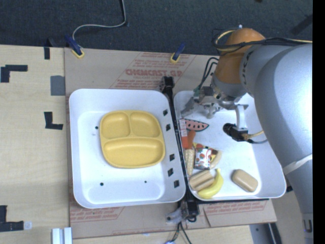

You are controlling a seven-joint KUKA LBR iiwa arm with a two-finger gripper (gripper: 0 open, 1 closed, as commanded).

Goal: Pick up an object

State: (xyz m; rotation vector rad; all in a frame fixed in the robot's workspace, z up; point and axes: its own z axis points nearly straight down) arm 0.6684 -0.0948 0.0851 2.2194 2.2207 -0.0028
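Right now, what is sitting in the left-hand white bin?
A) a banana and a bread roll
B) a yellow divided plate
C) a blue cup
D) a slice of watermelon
B: the yellow divided plate lies flat in the left bin, while the banana, bread roll and watermelon slice all lie in the right bin.

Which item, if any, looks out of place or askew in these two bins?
Nothing looks spilled or damaged. The toy foods crowd the right bin's left side, with the banana beside the hot dog; the yellow tray lies flat.
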